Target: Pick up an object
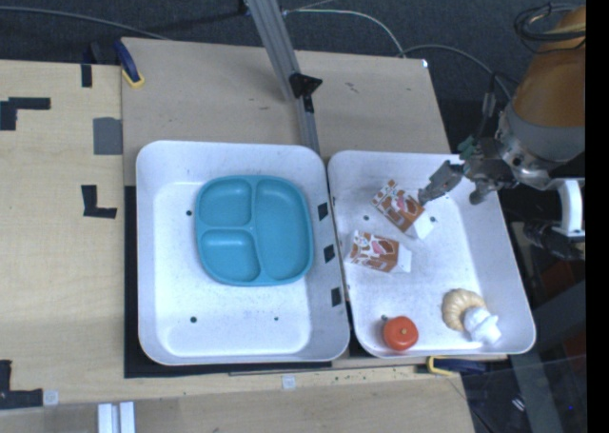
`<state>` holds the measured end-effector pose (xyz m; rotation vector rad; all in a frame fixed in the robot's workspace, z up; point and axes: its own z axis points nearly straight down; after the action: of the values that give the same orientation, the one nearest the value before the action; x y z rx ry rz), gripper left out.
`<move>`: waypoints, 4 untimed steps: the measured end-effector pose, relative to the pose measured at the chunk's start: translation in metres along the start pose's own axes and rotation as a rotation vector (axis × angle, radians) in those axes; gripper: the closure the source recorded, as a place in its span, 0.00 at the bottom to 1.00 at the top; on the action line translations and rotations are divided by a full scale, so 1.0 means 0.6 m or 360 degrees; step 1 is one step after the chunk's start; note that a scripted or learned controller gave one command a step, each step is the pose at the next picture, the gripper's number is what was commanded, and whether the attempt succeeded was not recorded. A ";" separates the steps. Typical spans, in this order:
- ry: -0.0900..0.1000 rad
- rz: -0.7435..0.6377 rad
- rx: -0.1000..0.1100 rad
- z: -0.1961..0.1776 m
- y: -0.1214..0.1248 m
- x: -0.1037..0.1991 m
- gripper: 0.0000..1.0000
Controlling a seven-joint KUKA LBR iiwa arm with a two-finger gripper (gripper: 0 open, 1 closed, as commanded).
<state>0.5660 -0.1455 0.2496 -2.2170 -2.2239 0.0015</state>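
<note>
While 2 snack packets [398, 206] lie in the right bin [495, 260], the gripper [459, 184] hovers beside them, fingers open, holding nothing.

The arm [550, 88] is cut off by the right edge, so its base and most of its length are out of sight. The gripper [457, 179] is dark and small, and I cannot tell how its fingers stand. The prints on the two small packets [400, 207] [375, 251] are too blurred to read. The metal pole [271, 27] runs out at the top edge. The wooden bench [57, 250] is cut at the left and bottom edges.
</note>
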 end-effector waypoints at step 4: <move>-0.0004 0.0003 -0.0003 0.270 0.002 -0.004 0.00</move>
<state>0.5671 -0.1479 0.0876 -2.2210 -2.2237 0.0021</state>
